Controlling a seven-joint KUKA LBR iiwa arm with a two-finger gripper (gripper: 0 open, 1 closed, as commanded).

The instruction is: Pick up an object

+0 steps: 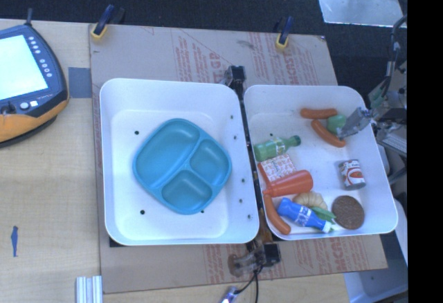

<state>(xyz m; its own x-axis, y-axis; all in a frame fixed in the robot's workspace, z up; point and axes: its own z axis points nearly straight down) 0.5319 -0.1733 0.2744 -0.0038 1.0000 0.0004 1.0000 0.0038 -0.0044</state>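
From my remote seat, the object nearest the gripper [354,122] was a small green piece [336,122] in the upper right corner of the right bin [304,89]. It was too small and blurred for me to name or to read any direction from it. It sat between two orange sausages. The upper sausage [318,113] lay nearly level, its long axis running left to right. The lower sausage [327,133] ran on a slant from upper left to lower right, and the green piece touched or overlapped it near its right end.

The gripper came in over the bin's right wall as a grey wedge angled down and to the left, its tip just beside the green piece. I could not tell whether it was open or closed, nor whether it touched anything. What I could see of the arm [392,104] was a cluster of grey parts at the right edge of the view, beyond the bin.

Lower in the same bin lay a green bottle [275,148] with its cap toward the right, a red-and-white box [278,167], a red-orange cylinder [291,182], a small can [351,173], a brown disc [348,212] and a blue tube [303,215]. The left bin [105,156] held a blue divided plate [182,165].
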